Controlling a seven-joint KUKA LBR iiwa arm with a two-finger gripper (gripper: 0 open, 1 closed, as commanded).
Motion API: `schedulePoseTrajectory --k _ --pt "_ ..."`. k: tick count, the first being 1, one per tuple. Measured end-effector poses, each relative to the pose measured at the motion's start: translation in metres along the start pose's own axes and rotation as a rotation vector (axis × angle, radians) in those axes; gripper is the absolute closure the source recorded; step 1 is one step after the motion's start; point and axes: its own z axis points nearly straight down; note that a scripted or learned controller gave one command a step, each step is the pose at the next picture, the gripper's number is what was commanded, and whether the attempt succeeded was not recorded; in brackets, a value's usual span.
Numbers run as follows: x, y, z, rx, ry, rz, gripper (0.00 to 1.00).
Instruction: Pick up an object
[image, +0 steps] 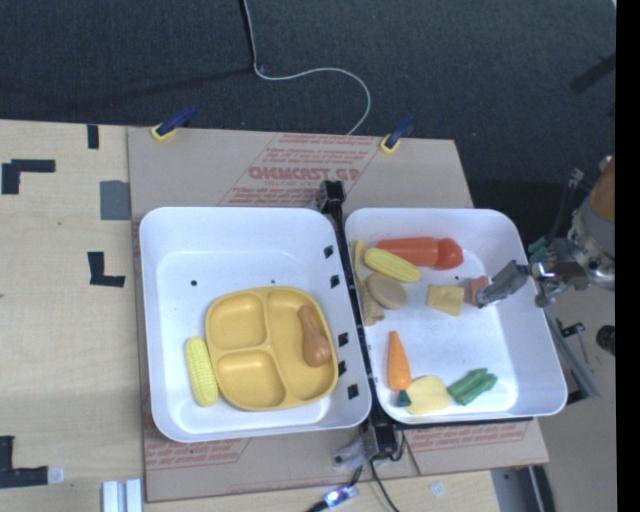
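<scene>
1. Gripper (487, 290) reaching in from the right over the right bin (520, 330); finger opening impossible to tell, nothing visibly held.
2. Tip just beside a small yellow block (446, 298).
3. Further left and far: red sausage (420, 251), yellow corn (391, 265).
4. Near side: carrot (398, 361), green beans (471, 385).
5. Left bin (170, 300): yellow divided plate (240, 345).

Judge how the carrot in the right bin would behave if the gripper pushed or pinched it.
The carrot looks like smooth moulded plastic, so probably stiff, light and a bit slippery. Its round, tapering body lies flat on the right bin floor, so a sideways push would likely roll or swing it. The gripper may slip off the taper.
</scene>
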Motion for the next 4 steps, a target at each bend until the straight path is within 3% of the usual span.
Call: schedulePoseTrajectory --k 1,3,4 --pt "0.0 0.002 -0.005 -0.009 -0.002 -0.003 0.0" --pt "0.001 0.009 0.104 -0.004 0.0 -0.004 0.0" --pt "0.003 -0.002 0.159 -0.003 0.001 -0.003 0.0"
